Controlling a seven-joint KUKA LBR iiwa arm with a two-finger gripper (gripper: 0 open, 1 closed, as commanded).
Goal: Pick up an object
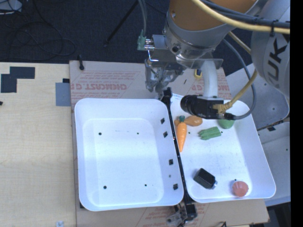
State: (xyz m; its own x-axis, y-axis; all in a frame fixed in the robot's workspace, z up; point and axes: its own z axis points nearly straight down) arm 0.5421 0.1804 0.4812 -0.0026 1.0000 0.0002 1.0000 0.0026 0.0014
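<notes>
Above the bins' far edge, the gripper (pixel 158 82) is hovering, fingers' state impossible to tell, seemingly lining up for the carrot (pixel 181 134) in the right bin (pixel 258 143).

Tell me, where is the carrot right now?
The carrot lies in the right bin, along its left wall, just left of a green piece.

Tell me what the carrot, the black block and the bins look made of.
Carrot: probably moulded plastic, uniform orange, smooth. Black block: matte, possibly rubber or foam; unclear. Right bin and left bin: likely thin white plastic, with a faint sheen and rounded rims.
</notes>
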